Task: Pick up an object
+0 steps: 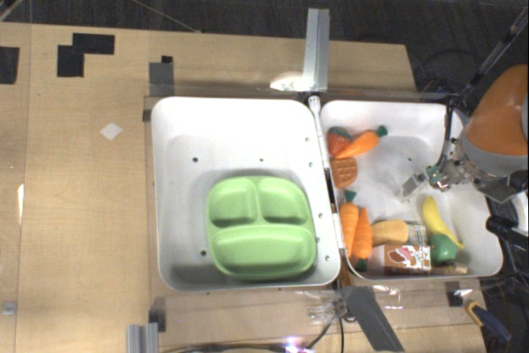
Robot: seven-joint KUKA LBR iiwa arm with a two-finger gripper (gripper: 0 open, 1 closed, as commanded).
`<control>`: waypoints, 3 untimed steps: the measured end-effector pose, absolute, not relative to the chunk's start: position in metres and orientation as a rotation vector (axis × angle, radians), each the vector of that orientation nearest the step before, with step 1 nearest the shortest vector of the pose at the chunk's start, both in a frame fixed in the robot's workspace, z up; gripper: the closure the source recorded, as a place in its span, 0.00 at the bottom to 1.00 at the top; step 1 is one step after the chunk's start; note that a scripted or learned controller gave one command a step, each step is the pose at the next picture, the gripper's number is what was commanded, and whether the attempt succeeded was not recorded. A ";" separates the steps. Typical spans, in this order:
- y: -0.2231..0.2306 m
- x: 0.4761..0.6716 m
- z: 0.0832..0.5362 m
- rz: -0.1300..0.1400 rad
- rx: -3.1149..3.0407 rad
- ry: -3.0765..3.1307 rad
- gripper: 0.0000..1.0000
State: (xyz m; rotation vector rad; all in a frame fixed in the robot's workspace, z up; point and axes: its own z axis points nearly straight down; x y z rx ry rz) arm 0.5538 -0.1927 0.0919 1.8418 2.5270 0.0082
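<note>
The right bin [397, 128] holds several toy foods. A carrot [361, 144] lies beside a red piece [336, 141] at the back left, with an orange waffle-like piece [345, 171] just below them. Two carrots [356, 232] lie along the left wall. A yellow wedge [389, 231], a brown-labelled packet [407, 259], a green piece [444, 249] and a banana [433, 217] crowd the front. My gripper [411, 187] hangs low over the bare white middle of this bin, just up-left of the banana, with nothing visibly in it.
The left bin [178, 136] holds a green divided plate [260, 226]. A metal post [317, 50] stands behind the wall between the bins. My arm's orange band [500, 121] hangs over the right bin's right rim.
</note>
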 end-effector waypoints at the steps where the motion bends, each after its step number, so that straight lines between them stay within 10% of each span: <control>1: -0.171 0.553 0.112 0.005 1.878 2.512 0.00; 2: -0.168 0.579 0.092 0.009 1.701 2.625 0.00; 3: -0.206 0.521 0.108 0.003 1.656 2.662 0.00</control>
